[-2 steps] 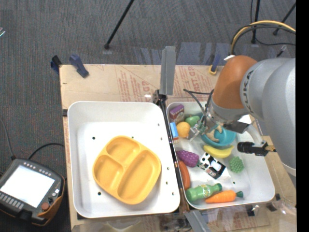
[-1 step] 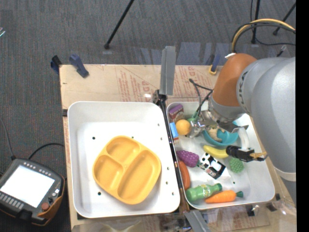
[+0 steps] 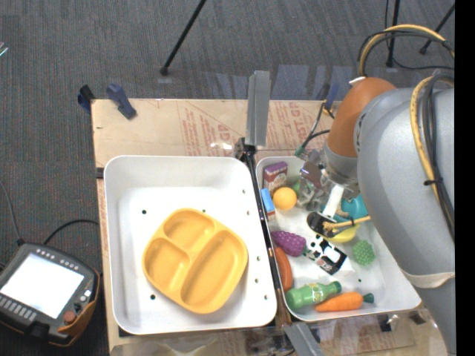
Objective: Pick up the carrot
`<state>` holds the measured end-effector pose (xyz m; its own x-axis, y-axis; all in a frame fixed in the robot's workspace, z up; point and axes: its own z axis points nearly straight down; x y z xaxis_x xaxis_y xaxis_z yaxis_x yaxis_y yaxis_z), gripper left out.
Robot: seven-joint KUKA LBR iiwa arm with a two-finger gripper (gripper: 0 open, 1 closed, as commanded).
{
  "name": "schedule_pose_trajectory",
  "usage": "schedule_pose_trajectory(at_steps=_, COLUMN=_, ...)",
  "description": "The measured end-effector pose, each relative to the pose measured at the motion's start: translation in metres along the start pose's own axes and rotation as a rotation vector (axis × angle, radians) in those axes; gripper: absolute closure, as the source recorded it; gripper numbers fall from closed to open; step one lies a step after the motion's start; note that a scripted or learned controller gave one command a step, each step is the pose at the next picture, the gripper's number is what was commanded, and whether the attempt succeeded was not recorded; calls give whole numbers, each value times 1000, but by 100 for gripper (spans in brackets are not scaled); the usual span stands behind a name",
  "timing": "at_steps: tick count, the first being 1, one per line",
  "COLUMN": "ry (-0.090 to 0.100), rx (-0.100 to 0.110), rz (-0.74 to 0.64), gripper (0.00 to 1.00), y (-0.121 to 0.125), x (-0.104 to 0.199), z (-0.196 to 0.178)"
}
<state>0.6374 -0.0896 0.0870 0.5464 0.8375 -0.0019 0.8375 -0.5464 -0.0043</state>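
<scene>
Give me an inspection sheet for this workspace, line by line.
Surface: left bin and right bin, white, side by side.
Job's things: carrot lying by the right bin's near edge, beside green bottle.
Clutter: yellow plate in left bin; grapes, orange ball, box, spiky ball in right bin.
Grippers: pincer over right bin's far half, apart from carrot.
Cables: yellow cable looped above arm.
Surroundings: screen pendant on carpet at left.
</scene>
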Motion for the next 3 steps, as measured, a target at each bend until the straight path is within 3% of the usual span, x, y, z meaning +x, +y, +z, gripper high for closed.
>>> schedule_pose_trajectory(at_steps=1, ry=0, rx=1, rz=13, gripper=0, y=-15, x=-4, z=0)
schedule_pose_trajectory(at_steps=2, ry=-2, rx=5, rz=206, gripper=0, y=-22, x=-8, z=2)
schedule_pose_trajectory(at_steps=3, ry=0, rx=2, rz=170, gripper=0, y=-52, x=-20, z=1)
